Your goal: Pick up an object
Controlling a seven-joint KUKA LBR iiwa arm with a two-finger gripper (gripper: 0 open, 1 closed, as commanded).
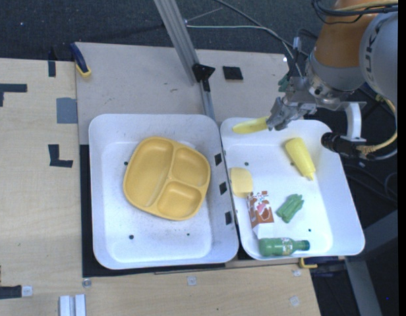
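At the far rim of the right bin (pixel 341 196), the gripper (pixel 279 120) grasps one end of a yellow banana (pixel 250 126), which seems lifted above the rim, so the pick looks nearly done.

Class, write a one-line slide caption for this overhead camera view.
Gripper at right bin's far rim beside a banana; yellow divided plate in left bin.

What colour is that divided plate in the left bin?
Yellow: the divided plate shows plainly in the camera view.
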